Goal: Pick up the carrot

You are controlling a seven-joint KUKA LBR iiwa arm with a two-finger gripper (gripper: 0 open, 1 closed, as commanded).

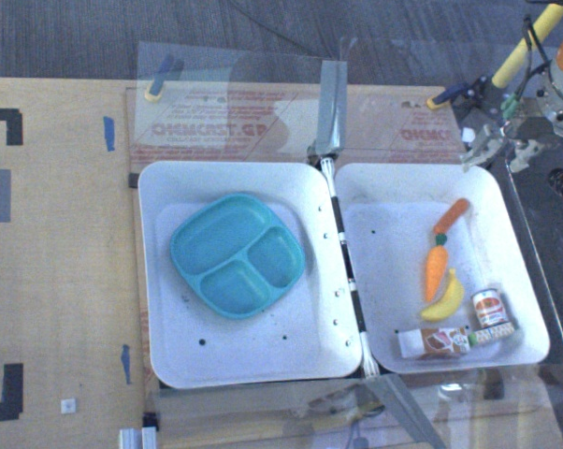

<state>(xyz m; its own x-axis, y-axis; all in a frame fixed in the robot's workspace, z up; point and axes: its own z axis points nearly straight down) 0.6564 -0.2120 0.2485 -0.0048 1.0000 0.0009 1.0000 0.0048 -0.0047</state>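
At the near edge of the right bin [515, 213] a flat snack packet [438, 342] lies along the wall, white at its left end and brown in the middle. Just to its right and a little farther back a small can [489, 309] with a red and white label lies on its side, its end close to the packet's right end. Beyond the packet, a yellow banana [447, 298] lies curved on the bin floor. The carrot [435, 269], orange with a small green top at its far end, lies lengthwise just left of the banana and touches it along its near part. Just beyond the carrot's green top a second, redder orange piece [451, 216] lies tilted toward the far right; what it is cannot be told from here.

In the left bin [165, 344] sits a teal divided plate [237, 253] with three compartments, turned at a slant.

The gripper [499, 146] hangs at the far right corner of the right bin, just outside its rim and well apart from the carrot. Whether it is wide or narrow cannot be told. Nothing shows between its tips. Behind both bins stands a clear plastic sheet [230, 92].
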